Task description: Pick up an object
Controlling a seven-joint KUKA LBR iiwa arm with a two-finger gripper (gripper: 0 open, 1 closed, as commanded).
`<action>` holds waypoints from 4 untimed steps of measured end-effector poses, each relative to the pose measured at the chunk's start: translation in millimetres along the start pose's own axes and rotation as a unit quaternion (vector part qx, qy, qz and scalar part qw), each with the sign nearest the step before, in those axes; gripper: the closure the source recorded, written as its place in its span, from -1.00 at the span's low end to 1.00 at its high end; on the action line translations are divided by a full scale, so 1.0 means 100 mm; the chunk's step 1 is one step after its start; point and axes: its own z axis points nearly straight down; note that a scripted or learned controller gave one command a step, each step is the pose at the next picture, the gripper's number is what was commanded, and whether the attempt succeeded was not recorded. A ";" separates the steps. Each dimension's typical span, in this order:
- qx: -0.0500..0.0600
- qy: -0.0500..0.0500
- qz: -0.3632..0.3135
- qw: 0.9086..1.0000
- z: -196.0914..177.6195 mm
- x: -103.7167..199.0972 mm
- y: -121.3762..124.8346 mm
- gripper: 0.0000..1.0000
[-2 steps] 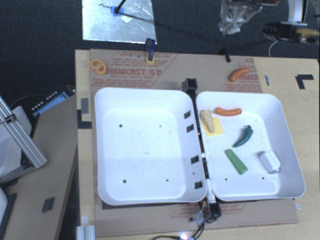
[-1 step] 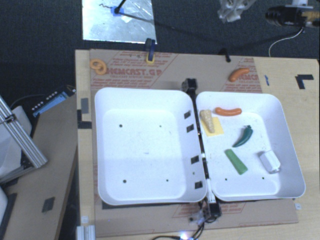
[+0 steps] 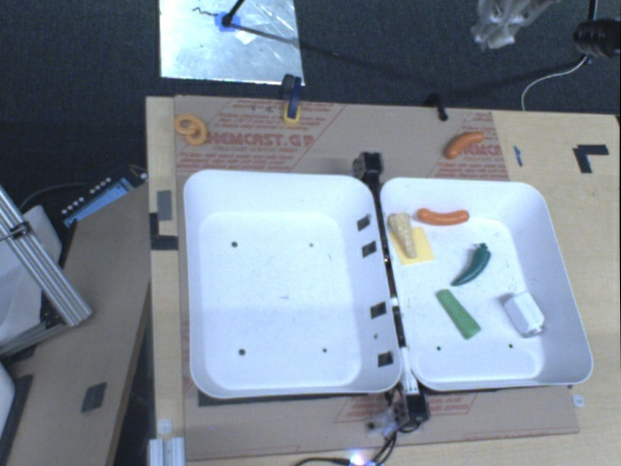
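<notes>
The right bin (image 3: pixel 558 260) holds several items: an orange sausage (image 3: pixel 442 216) near its back wall, a tan wedge on a yellow slice (image 3: pixel 408 238) at the left, a dark green pepper (image 3: pixel 472 264) in the middle, a light green block (image 3: pixel 457 313) in front, and a white-grey block (image 3: pixel 522 313) at the right. My gripper (image 3: pixel 502 16) hangs high above the bench at the top right, well behind the bins, with nothing seen between its fingers.
The left bin (image 3: pixel 199 260) lies beside the right one. On the cardboard behind the bins lie an orange pretzel shape (image 3: pixel 190 128), a yellow clamp (image 3: pixel 290 100) and another orange sausage (image 3: pixel 463 145). A foil sheet (image 3: pixel 230 27) lies on the floor.
</notes>
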 end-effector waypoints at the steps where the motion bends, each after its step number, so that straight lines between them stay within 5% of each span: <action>1: 0.001 -0.001 0.003 1.000 0.24 -1.16 0.00 1.00; 2: -0.001 0.000 -0.004 1.000 -0.02 -0.93 0.00 1.00; 3: 0.000 0.001 -0.004 1.000 0.00 -0.59 -0.27 1.00; 4: 0.000 -0.002 0.002 1.000 0.01 -1.76 0.00 1.00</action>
